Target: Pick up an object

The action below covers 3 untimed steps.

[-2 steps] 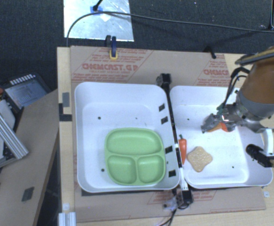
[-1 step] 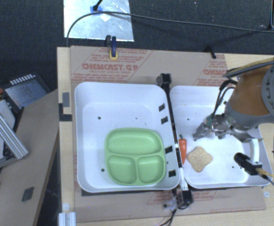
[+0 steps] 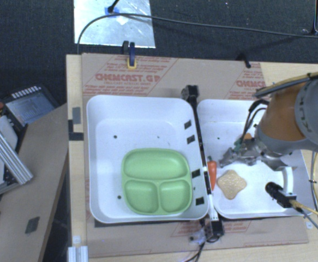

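Currently the gripper (image 3: 228, 158) hangs low in the right bin (image 3: 224, 113), just above the carrot (image 3: 212, 173) and tan sponge (image 3: 232, 184), so the approach step is judged in hand, requiring descent onto one object.

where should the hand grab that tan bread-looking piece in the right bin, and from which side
Probably from straight above, closing across the narrower width of the tan piece. It lies flat on the right bin floor, so its edges are the only hold. The carrot lies close on its left by the bin wall, so fingers set near and far look safer.
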Motion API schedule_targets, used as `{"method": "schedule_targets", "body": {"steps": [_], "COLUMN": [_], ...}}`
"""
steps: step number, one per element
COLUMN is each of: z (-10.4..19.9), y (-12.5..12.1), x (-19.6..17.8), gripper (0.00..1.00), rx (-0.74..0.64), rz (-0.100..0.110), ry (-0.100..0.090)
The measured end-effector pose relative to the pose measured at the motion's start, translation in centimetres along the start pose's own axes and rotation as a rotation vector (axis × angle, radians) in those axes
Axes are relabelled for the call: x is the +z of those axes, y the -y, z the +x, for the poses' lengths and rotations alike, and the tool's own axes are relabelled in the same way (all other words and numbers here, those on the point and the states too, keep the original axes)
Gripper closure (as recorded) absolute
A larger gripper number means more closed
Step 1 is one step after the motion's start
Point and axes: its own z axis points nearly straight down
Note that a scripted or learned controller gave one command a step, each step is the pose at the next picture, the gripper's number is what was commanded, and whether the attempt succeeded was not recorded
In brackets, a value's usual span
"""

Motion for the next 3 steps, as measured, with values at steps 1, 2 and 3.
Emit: {"method": "schedule_targets", "body": {"steps": [1, 2, 3], "z": [-0.1, 0.4, 1.4], "y": [-0.1, -1.0, -1.5], "x": [-1.2, -7.3, -12.9], "gripper": [1.00, 1.00, 1.00], "rx": [0.000, -0.003, -0.004], "rz": [-0.005, -0.011, -0.011], "ry": [0.002, 0.002, 0.002]}}
